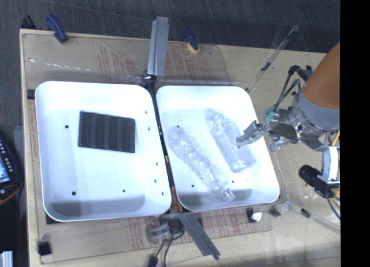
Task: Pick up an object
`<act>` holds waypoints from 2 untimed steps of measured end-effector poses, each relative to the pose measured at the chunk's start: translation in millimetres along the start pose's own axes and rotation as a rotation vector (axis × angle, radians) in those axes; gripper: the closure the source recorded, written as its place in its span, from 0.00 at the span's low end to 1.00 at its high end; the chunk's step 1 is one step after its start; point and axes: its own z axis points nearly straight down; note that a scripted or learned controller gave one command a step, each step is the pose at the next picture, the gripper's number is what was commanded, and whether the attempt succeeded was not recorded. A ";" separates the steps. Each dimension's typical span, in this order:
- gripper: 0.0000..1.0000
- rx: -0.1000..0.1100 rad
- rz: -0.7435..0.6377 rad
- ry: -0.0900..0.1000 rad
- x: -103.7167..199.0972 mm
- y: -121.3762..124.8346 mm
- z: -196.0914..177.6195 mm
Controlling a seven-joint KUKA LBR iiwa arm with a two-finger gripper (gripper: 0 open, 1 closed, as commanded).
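Note:
Two clear plastic bottles lie in the right bin (263, 186). One bottle (229, 140) lies near the bin's right side. The other bottle (199, 162) runs slantwise from the middle toward the front. A dark grey ribbed rectangular block (107, 132) lies flat in the left bin (52, 162). My gripper (254, 132) hangs over the right bin's right edge, just right of the nearer bottle and above it. Nothing shows in its grasp.
The arm's grey wrist and orange band (324, 92) reach in from the right, with cables and a black part (315, 178) beside the bin. A metal bar (157, 46) stands at the back between the bins, and blue clamps (58, 29) grip the bench's far edge.

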 end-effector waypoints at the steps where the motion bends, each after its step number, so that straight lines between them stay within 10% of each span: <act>1: 0.00 0.002 0.034 0.001 3.5 24.4 28.0; 2: 0.00 -0.006 -0.035 -0.002 10.6 24.6 7.2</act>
